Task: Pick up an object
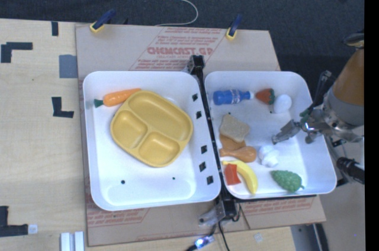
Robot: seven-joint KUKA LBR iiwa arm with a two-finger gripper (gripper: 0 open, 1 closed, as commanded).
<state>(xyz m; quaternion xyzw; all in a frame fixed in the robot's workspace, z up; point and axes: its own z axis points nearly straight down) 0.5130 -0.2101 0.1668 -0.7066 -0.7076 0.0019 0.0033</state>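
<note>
The right bin (296, 81) holds a scatter of toy foods. A blue bottle (231, 96) lies on its side near the far edge, just beside a small red strawberry-like piece (265, 95) and a white ball (282, 103). A slice of brown bread (234, 128) rests flat toward the bin's left side, with a chicken drumstick (238, 153) just in front of it. A small white object (269, 157), perhaps garlic, sits right of the drumstick. Nearest the front lie a red piece (231, 174), a yellow banana (247, 176) touching it, and a green leafy vegetable (287, 180).
</note>
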